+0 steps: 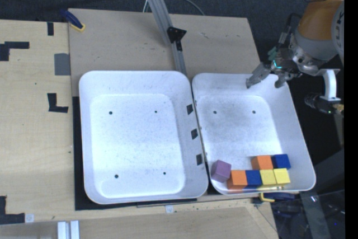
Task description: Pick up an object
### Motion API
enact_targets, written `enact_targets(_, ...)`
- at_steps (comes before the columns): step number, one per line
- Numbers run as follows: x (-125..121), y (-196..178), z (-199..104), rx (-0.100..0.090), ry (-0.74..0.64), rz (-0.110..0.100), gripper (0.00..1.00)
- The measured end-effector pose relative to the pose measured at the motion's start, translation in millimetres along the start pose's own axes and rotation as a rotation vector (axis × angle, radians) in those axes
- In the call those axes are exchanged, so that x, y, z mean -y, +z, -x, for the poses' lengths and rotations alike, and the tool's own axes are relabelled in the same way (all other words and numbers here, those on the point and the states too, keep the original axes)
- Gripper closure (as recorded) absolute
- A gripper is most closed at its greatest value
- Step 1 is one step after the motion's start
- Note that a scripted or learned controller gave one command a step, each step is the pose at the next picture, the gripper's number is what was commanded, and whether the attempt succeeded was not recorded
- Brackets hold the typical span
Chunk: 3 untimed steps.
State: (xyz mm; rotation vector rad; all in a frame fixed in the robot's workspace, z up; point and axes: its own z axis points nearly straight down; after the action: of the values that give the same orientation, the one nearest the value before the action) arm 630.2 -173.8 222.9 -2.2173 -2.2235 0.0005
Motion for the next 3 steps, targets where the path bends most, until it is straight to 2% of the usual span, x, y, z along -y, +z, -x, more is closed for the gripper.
enact_targets(1,0,0,1,0.002,0.001,0.0,0.0)
enact_targets(2,-17,61,-21,0.001,0.0,-0.005,0.0)
enact_targets(3,-28,71,-53,0.002,-0.001,-0.001,0.0)
